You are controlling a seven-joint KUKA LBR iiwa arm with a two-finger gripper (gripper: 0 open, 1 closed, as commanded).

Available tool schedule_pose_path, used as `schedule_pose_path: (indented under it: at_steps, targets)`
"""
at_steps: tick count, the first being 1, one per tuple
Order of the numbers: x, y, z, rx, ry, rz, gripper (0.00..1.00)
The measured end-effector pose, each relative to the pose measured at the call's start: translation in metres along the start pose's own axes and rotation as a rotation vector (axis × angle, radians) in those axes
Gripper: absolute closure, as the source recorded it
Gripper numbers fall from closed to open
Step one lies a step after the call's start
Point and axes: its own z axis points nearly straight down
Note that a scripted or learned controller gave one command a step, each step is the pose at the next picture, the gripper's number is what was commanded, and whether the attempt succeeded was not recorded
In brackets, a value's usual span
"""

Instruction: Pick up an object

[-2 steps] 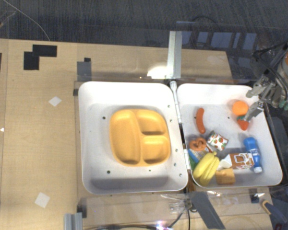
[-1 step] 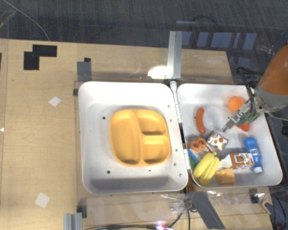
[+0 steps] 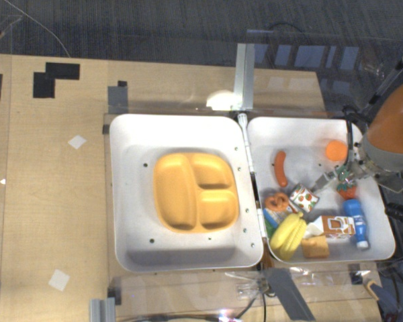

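Two shallow white bins sit side by side on the bench, and the right bin (image 3: 302, 127) is the landmark here. The left bin (image 3: 131, 180) lies against its left wall and holds a yellow divided tray (image 3: 191, 190).

Inside the right bin, several small items crowd the near half. A slim red-orange sausage (image 3: 280, 168) lies lengthwise near the bin's left side, about midway back. Toward the bin's near-left corner sit a bunch of yellow bananas (image 3: 289, 235), with an orange pretzel-like piece (image 3: 277, 202) just behind them. A small white carton with red and green print (image 3: 303, 198) lies tilted near the bin's middle. A tan block like bread (image 3: 314, 247) rests by the near wall, touching the bananas' right side. A white and orange box (image 3: 336, 226) lies just behind and to the right of it, and a blue bottle with a white cap (image 3: 356, 223) lies lengthwise by the bin's right wall. An orange ball (image 3: 336, 150) sits in the far-right part of the bin.

The arm enters over the bin's right wall, and the gripper (image 3: 341, 178) is low in the right half, just in front of the ball and behind the bottle. A reddish piece (image 3: 348, 191) shows right beneath it. Whether the claw is spread or pinching cannot be told.
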Motion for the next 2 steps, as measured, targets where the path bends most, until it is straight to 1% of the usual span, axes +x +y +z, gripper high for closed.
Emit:
schedule_pose_path:
  at_steps: [1,2]
  targets:
    - [0.049,0.076,0.001,0.000,0.002,0.240,0.00]
    - [0.025,0.099,0.000,-0.001,0.000,-0.436,0.00]
